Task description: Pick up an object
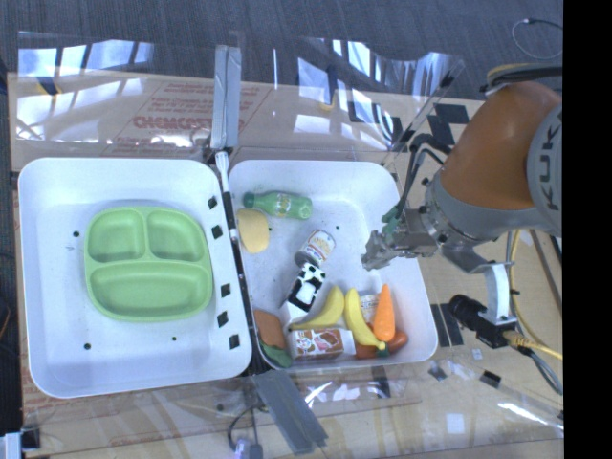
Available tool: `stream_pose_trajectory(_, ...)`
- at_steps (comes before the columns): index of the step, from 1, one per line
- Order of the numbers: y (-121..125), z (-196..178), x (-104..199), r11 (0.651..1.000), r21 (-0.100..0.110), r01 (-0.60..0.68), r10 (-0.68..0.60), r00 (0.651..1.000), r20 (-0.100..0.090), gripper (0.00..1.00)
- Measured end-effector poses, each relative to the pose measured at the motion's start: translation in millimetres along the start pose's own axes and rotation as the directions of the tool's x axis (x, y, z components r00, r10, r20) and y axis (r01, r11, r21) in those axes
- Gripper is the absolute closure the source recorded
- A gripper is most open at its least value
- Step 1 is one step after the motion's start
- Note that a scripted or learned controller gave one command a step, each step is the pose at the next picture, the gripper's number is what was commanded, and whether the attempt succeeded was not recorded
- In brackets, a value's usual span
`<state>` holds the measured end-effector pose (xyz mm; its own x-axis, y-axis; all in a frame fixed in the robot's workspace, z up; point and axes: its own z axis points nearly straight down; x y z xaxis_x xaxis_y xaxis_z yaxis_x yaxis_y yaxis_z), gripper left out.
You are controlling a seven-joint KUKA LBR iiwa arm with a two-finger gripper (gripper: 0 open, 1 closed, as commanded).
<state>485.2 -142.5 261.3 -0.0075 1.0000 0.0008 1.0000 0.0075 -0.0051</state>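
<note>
Lighting: bright, even, overhead. Glare: white streaks on clear plastic sheeting (373, 75) from ten to one o'clock. Shadows: soft, short. Focus: slightly soft overall; white bins (57, 352) near overexposed. Edge distortion: slight.

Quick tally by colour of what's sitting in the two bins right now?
Green: 2, tray, bottle
Yellow: 3, two bananas, lemon-like piece
Orange: 1, carrot
Black-and-white: 1, carton
Other: 2, can, box
Total: 9
</note>
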Motion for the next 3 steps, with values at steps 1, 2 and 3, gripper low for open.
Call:
stream_pose_trajectory(1,-8,-26,26,0.993,-0.006,0.114,-0.114,0.993,0.003,0.0)
stream_pose_trajectory(2,-6,119,-5,0.983,0.001,0.185,-0.185,0.983,-0.001,0.0)
stream_pose_trajectory(3,-4,160,-50,0.977,-0.009,0.214,-0.214,0.977,-0.007,0.0)
